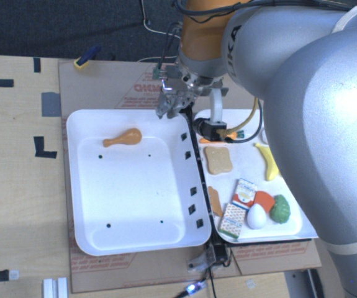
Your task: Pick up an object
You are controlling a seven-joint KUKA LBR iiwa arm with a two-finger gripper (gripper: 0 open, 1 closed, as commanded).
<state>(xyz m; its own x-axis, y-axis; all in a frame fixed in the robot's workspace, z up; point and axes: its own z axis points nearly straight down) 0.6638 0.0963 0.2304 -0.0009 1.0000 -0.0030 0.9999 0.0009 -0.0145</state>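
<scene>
My gripper [169, 108] hangs over the far right corner of the left bin [82, 166], near the divider between the two bins. No object shows between its fingers. A brown toy chicken drumstick [123, 138] lies in the left bin's far part, to the left of the gripper and apart from it. The right bin [290, 231] holds a slice of toast [218, 160], a yellow banana [267, 161], a small printed carton [244, 192], a second carton [231, 220], a white egg [256, 216], a red piece [266, 199] and a green broccoli [280, 208].
An orange-brown strip [215, 200] lies at the right bin's left wall. The arm's big grey body covers the right side of the view and part of the right bin. A blue and yellow item [87, 56] lies on the bench behind the cardboard sheet.
</scene>
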